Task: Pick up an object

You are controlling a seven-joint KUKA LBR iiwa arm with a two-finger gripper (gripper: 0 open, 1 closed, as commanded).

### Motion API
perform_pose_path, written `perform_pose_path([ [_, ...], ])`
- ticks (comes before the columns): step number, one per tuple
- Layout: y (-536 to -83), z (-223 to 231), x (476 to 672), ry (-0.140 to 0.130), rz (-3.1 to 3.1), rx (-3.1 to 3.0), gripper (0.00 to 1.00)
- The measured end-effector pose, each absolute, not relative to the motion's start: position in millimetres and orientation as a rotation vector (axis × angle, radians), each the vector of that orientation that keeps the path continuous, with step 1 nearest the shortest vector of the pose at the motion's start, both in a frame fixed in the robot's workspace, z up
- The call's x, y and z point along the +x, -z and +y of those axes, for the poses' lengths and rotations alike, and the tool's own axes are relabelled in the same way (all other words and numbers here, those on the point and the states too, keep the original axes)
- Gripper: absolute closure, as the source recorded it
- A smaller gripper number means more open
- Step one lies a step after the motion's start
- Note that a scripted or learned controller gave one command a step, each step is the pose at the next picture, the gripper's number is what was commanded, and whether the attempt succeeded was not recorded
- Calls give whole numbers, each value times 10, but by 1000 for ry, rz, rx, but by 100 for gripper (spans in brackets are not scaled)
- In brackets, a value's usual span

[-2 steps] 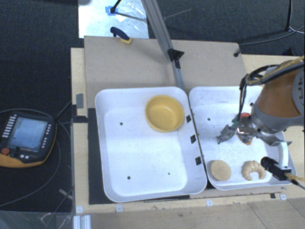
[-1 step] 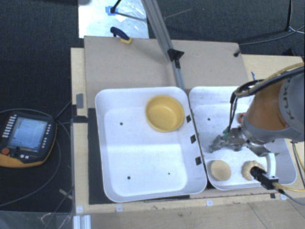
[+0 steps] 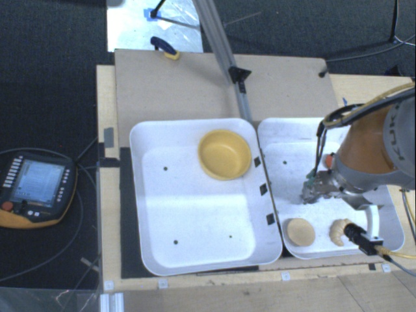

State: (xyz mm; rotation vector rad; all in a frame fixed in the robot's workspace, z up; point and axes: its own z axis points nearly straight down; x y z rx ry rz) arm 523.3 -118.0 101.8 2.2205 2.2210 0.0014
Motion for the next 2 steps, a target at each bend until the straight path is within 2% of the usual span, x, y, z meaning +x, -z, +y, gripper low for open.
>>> perform_pose_path([
  [1, -1493, -1142, 5327, -5, 2220, 2218, 100],
  [2, -1951, -1187, 5273, -4, 2219, 2219, 100],
])
